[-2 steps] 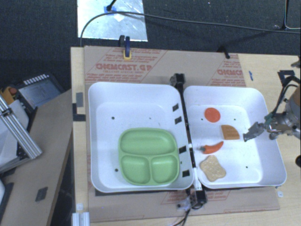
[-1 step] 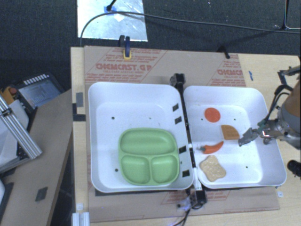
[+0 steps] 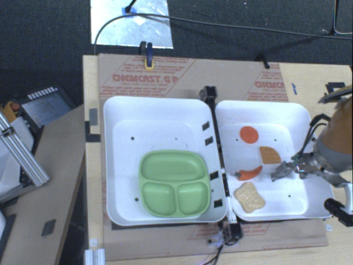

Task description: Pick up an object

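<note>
The right bin [image 3: 298,114] holds four small items. A red round slice [image 3: 249,134] lies near the back. A brown toast-like piece [image 3: 269,155] sits right of centre, and an orange-red carrot-like piece [image 3: 249,173] lies just below it. A beige cookie-shaped piece [image 3: 249,197] rests near the front wall. My gripper [image 3: 280,171] reaches in from the right and hangs low over the bin floor, just right of the carrot-like piece and below the toast-like piece. It looks open, with nothing between its fingers.
The left bin [image 3: 121,120] carries a green divided plate [image 3: 174,182] in its front half. A black divider with clips [image 3: 215,148] runs between the bins. Cables and a metal sheet [image 3: 132,15] lie behind the bench, and equipment stands at the far left.
</note>
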Robot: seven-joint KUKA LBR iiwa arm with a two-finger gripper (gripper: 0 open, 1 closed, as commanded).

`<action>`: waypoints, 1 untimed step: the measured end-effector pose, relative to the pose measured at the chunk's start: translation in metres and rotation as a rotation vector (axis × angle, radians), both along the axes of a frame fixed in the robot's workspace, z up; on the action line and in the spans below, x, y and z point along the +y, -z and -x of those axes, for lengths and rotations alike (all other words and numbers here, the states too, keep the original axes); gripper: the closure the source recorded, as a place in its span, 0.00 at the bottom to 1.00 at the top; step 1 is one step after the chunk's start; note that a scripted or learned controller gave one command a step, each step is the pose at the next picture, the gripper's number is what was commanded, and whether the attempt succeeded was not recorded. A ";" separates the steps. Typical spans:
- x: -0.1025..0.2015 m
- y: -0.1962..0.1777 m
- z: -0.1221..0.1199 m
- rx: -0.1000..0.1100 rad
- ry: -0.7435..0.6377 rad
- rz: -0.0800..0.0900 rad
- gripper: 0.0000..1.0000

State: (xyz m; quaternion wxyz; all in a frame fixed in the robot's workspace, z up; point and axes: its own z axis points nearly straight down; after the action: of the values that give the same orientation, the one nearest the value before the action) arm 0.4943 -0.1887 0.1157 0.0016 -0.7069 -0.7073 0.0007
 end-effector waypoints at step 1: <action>0.000 0.033 0.000 -0.003 0.000 0.001 0.00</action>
State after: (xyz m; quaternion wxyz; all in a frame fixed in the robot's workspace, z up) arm 0.4947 -0.1885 0.0831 0.0004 -0.7069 -0.7073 0.0000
